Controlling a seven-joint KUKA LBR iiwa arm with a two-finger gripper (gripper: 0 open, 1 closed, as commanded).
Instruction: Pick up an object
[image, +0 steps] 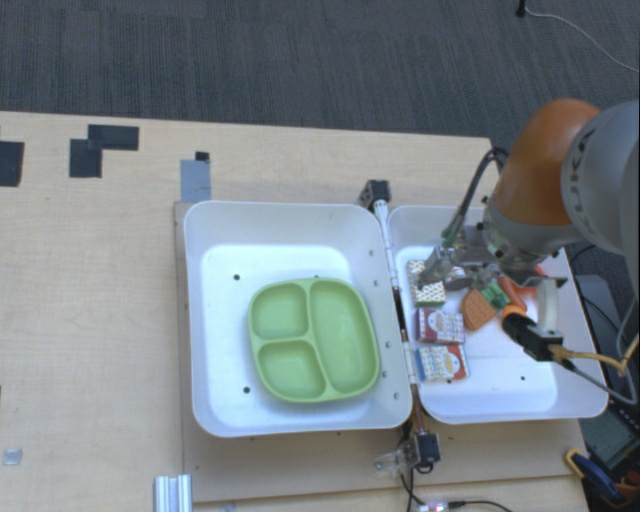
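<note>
My gripper hangs in the right bin just above the checkered packet, can't tell if open/shut, so I'd centre & drop straight w/o nudging the red packet.

**Left bin.** The shallow white plastic bin on the left was plain white, without markings. The three-compartment plastic plate in it was a uniform pale green, unpatterned.

**Right bin.** The shallow white plastic bin on the right was also plain white.
- Along its left edge lay three items:
  - a small card chequered in green and white;
  - a small dark red packet with a pale printed panel;
  - a small packet printed in blue, red and white.
- Just beside these were a rounded orange piece and a red-orange piece with a green end.

**Bench.** The pale wooden bench carried black rectangular patches towards its far left corner.

**Arm.** The robot arm was grey, with an orange band.
</note>
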